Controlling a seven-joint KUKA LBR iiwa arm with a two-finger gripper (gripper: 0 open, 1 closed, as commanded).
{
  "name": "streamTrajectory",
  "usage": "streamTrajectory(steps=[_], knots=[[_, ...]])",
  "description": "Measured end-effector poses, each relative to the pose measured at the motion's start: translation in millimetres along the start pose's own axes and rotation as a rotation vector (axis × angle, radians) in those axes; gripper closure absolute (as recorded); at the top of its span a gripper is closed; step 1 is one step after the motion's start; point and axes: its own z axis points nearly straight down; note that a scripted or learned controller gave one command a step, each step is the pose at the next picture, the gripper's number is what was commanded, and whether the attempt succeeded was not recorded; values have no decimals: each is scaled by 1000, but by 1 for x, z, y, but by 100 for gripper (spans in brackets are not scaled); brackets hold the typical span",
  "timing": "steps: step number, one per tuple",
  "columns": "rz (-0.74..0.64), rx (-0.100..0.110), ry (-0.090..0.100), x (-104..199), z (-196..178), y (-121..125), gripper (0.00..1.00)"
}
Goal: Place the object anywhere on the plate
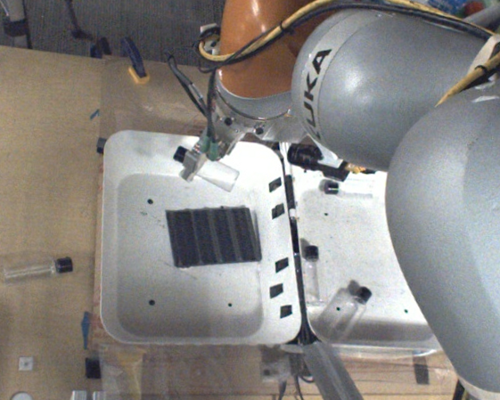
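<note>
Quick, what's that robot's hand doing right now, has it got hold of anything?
Hand: closed on a small clear bottle with a black cap, held above the far end of the left bin, short of the dark ribbed plate.

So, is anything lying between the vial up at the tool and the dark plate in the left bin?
Nothing visible does. The clear vial is at the tool by the far side of the left bin, and only bare white floor separates it from the ribbed plate.

Bench [31,152]: two white bins [113,224], clear bottle [32,265].
</note>
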Motion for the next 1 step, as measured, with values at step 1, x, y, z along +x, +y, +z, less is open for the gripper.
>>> streamTrajectory(steps=[1], knots=[[-439,-5,-5,24,-85,16,100]])
